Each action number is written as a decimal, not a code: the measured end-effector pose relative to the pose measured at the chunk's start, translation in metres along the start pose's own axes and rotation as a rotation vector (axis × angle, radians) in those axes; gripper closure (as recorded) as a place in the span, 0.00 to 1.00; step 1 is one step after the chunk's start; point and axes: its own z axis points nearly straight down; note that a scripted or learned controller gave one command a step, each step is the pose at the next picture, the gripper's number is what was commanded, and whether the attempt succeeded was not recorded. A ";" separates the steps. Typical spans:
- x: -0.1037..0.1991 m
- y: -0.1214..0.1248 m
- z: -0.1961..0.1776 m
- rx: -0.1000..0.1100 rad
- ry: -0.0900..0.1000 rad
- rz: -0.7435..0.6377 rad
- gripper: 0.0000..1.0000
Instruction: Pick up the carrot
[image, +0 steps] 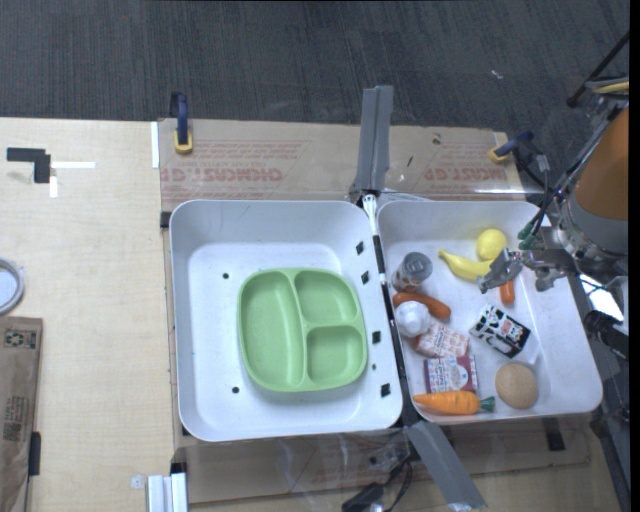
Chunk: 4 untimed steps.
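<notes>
One carrot (447, 403) at right bin (570, 330) near edge; one banana (462, 265); hand (508, 272) fingers spread, holding nothing.

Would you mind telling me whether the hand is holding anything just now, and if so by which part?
It cannot be told. The hand sits over the right bin beside the banana; a small orange piece shows just below it. The carrot lies untouched at the bin's near edge.

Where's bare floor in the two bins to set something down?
Left bin: a bare white margin rings the green divided plate, widest along the far wall. Right bin: crowded. The carrot, round bun and packets fill the near half; the banana and pincer take the far part.
</notes>
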 end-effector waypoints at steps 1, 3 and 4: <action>-0.037 -0.003 0.088 0.000 0.000 0.059 0.00; -0.035 -0.021 0.029 0.004 0.000 0.932 0.00; 0.042 -0.047 0.109 -0.006 0.003 0.905 0.00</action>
